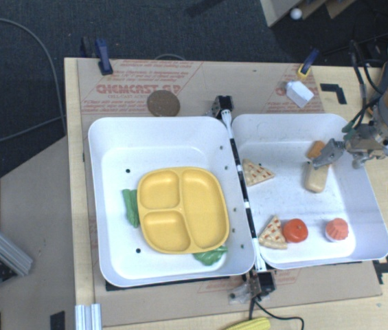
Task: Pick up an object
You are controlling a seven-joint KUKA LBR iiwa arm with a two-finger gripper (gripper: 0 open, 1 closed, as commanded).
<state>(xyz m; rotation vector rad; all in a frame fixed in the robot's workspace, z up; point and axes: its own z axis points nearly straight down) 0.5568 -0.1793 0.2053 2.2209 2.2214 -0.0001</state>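
Right bin [358,205]: open middle floor

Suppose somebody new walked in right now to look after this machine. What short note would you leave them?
Gripper: low over the right bin, at the top end of a tan bread-like piece. Whether it grips that piece can't be told from this view.
Right bin also holds two cracker-like wedges, a tomato and a red-and-white piece.
Left bin: a yellow divided plate lying on green leafy bits.
Done: nothing visibly lifted yet.
Left: get a firm hold on one thing and raise it.
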